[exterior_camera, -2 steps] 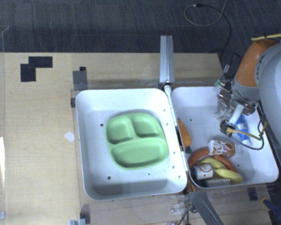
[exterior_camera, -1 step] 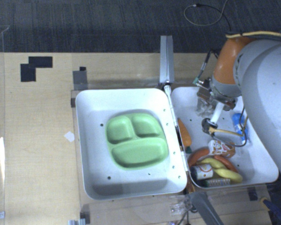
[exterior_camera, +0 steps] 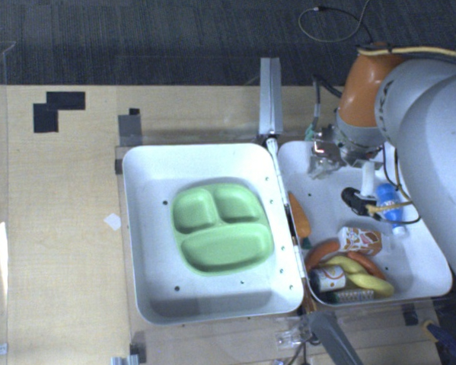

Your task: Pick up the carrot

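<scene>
Banana (exterior_camera: 368, 282) pile nearest; carrot (exterior_camera: 298, 216) hugs right bin's (exterior_camera: 438, 270) left wall; gripper (exterior_camera: 323, 159) up top, can't tell its state; descend wall-parallel, pinch across carrot's width.

The small orange carrot (exterior_camera: 298, 218), a slim tapered piece that looks like smooth plastic, lies flat in the right-hand white bin (exterior_camera: 431, 278), pressed along that bin's left wall just beside the divider between the two bins. It runs lengthwise, its narrow tip pointing up the view and its thicker end toward the near side, which seems slightly darker, perhaps in shadow.
</scene>
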`<move>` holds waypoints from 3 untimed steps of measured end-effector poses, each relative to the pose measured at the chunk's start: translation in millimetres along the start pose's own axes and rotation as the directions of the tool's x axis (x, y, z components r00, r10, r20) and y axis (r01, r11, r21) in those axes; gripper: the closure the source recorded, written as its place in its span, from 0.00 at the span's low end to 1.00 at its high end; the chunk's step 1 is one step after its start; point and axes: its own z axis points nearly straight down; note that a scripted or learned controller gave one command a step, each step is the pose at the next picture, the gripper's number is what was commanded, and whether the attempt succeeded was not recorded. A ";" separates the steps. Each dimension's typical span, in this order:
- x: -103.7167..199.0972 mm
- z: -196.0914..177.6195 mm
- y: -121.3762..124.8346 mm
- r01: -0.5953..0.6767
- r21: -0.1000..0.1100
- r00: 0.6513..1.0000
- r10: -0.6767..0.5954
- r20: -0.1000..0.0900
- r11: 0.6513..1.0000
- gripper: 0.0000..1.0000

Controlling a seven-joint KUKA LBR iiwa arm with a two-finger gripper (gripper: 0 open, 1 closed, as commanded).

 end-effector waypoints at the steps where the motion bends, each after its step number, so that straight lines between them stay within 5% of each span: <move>1: -51.4 -140.6 -96.2 -0.016 0.005 1.000 0.016 0.001 1.000 1.00; 2: -69.3 -124.8 3.9 0.116 0.006 0.993 -0.116 0.001 0.993 1.00; 3: -103.4 -7.7 15.0 0.029 0.003 1.000 -0.029 0.001 1.000 1.00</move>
